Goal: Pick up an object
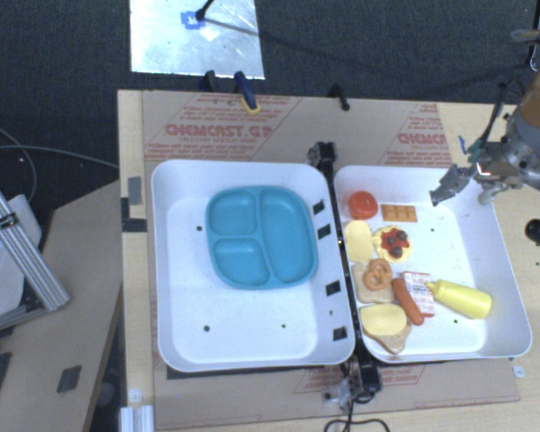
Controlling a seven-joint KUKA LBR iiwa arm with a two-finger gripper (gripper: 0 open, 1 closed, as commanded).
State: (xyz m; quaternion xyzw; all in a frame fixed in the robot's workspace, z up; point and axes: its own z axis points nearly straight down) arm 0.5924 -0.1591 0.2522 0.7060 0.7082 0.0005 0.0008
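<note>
Bread slice front of right bin | gripper open, empty, raised

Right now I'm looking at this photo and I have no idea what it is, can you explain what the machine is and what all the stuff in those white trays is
This is one photo from a fixed camera above a workbench, looking down at a slant. The machine is a robot arm reaching in from the right; its grasping part, the claw, hangs over the upper right of the right bin. Nothing can be seen between its fingers, so it holds nothing that I can see.

Two shallow white bins sit side by side. The left bin holds a blue divided plate. The right bin holds toy food crowded along its left side: a red tomato, an orange cracker, a doughnut, a sausage and a yellow squeeze bottle, among other pieces. The arm's job is to pick one up.
</note>
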